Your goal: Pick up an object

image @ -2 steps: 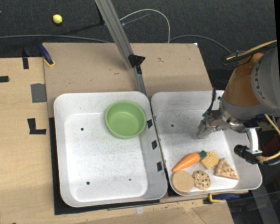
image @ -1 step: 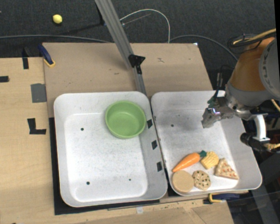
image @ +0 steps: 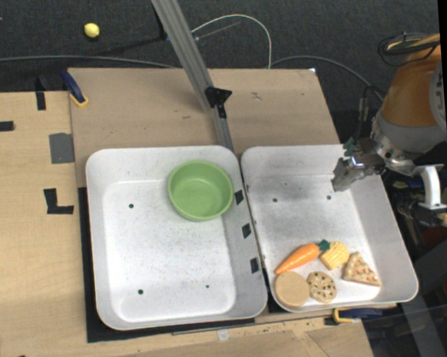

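Wooden worktop (image: 24, 189), two white bins. Left bin (image: 111, 221): green bowl (image: 200, 189). Right bin (image: 303, 206): carrot (image: 297, 257), corn (image: 334, 254), pizza slice (image: 361, 270), cookies (image: 321, 286) near front. Gripper (image: 346, 173) above right bin's far right, grip state unclear.

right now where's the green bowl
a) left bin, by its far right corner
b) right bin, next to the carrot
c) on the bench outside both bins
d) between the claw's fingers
a: the bowl sits in the left bin near its far right corner, while the carrot lies in the right bin and the claw is over that bin's far right edge.
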`<state>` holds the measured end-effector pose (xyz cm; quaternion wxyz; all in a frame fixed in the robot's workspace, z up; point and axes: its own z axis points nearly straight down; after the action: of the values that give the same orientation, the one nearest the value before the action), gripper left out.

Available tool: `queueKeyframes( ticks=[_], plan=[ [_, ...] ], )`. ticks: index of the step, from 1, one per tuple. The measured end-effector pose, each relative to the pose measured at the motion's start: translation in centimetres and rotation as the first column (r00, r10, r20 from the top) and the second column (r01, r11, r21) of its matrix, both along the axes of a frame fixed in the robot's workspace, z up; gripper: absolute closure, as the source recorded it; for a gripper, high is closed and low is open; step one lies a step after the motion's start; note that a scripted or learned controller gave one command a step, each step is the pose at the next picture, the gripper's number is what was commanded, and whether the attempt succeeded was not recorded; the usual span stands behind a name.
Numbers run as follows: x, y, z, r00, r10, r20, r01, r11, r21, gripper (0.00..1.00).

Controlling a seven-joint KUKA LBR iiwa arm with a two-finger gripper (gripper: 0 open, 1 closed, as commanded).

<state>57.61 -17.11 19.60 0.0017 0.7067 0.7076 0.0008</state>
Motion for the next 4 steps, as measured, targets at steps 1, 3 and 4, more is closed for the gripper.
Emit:
queueKeyframes(
  ticks=[1,3,4],
  plan=[
    [0.1,0.0,2.2,1.0,0.0,-0.002,0.0,1.0,0.001,1.0],
    [1.3,10.7,2.6,1.0,0.006,-0.003,-0.006,1.0,0.004,1.0],
    [1.1,16.3,2.3,1.0,0.006,-0.006,-0.006,1.0,0.004,1.0]
  ],
)
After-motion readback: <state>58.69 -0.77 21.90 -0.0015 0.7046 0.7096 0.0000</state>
